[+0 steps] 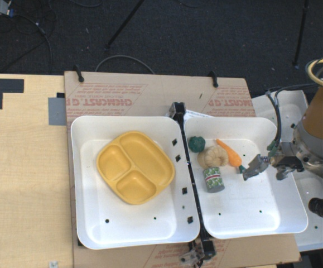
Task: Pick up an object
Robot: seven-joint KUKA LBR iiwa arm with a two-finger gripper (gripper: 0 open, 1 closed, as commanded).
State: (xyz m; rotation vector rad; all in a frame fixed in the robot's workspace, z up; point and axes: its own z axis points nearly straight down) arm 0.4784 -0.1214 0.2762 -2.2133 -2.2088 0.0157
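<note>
Crowding is worrying me: my gripper (254, 168), fingers apparently spread and gripping nothing, is hovering just beside the carrot (229, 152), which is touching the beige lump (213, 157), so closing risks nudging both.

1. The two bins (94, 228) are plain white, dotted with small black marks.
2. The divided plate (135, 166) is yellow all over.
3. The carrot (229, 152) is orange.
4. The round lump (197, 144) is dark green.
5. The ball (213, 157) is pale beige.
6. The can (213, 179) is green and white with a grey end.
7. The cardboard (150, 96) is brown with red print.
8. The gripper (255, 167) is dark grey.
</note>
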